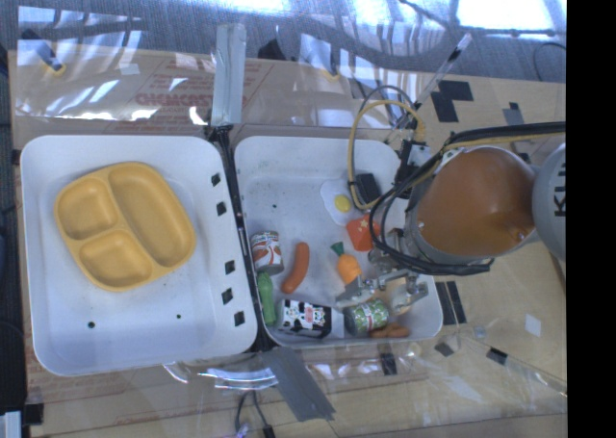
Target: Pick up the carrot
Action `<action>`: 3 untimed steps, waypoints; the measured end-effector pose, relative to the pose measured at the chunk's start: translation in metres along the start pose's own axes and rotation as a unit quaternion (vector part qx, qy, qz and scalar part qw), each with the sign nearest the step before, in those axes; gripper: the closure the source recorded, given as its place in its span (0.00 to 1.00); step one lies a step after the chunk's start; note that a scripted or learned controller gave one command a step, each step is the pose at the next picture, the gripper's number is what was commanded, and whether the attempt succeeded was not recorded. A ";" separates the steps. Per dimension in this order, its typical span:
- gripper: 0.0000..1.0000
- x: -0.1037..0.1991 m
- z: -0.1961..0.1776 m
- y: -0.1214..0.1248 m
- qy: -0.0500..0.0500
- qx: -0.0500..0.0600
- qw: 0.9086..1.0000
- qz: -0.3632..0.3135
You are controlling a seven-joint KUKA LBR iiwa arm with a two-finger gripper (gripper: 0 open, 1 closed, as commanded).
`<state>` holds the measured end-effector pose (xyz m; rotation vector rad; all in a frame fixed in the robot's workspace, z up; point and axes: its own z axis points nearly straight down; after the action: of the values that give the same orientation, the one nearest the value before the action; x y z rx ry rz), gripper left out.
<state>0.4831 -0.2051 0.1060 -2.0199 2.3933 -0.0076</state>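
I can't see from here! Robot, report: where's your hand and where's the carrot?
Hand low in right bin, grip state unclear. Carrot loose on bin floor, just left of hand. Green jar and red piece crowd it.

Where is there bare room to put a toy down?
Left bin: bare white floor around the yellow divided plate. Right bin: bare upper-left floor, above the can and sausage. Crowded: its lower right, around the carrot, under the arm.

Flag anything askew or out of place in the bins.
Nothing spilled or damaged. The can and bottle lie on their sides against the right bin's left wall. The yellow tray sits skewed in the left bin.
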 end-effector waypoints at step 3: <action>0.00 -0.006 0.014 -0.046 0.002 -0.005 0.997 0.073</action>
<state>0.5296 -0.2065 0.0921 -1.8447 2.5413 0.0017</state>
